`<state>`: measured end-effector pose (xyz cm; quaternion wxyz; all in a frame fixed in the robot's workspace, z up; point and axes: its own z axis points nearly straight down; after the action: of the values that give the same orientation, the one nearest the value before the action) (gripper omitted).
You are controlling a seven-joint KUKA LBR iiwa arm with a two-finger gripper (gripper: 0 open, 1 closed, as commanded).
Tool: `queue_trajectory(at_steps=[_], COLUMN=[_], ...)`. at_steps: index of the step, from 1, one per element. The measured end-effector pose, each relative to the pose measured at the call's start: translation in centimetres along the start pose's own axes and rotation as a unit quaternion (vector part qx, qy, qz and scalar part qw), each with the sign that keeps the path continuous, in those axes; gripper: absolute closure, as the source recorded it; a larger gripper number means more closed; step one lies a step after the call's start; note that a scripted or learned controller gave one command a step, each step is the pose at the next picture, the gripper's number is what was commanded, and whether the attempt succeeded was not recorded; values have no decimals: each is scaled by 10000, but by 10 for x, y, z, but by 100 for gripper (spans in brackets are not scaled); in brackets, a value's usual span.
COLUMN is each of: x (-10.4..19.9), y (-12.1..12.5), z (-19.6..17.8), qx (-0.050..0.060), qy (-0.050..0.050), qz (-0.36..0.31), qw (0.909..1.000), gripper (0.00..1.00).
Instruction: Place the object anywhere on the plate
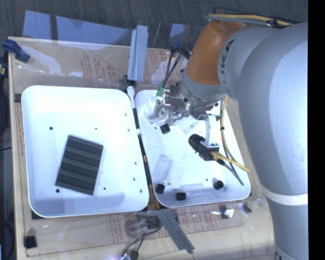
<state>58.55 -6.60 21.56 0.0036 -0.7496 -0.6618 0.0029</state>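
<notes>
A dark grey ribbed plate [80, 164] lies flat in the left bin [38, 107], toward its front left. My gripper [163, 112] hangs low over the back left corner of the right bin [235, 145], far from the plate. A small black piece [164, 128] sits just below the gripper's tip, and glare hides whether anything is held. Clear plastic pieces lie in the right bin: one [162, 167] near its left wall and a clear tube [197, 189] along the front.
Small black caps [160, 188] [180, 195] [218, 185] rest along the right bin's front edge. A grey bar [137, 53] stands behind the wall between the bins. The arm's bulk covers the bench's right side.
</notes>
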Motion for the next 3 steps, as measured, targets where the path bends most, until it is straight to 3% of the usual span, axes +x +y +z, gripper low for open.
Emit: queue_trajectory(at_steps=[1,2,3], x=[93,169,259], y=[32,50,25], z=[-14,-49,-54], qx=[-15,-20,-22], qy=[-9,-11,-18], qz=[-897,-2335,-489], qw=[9960,9724,9988], gripper=[100,100,100])
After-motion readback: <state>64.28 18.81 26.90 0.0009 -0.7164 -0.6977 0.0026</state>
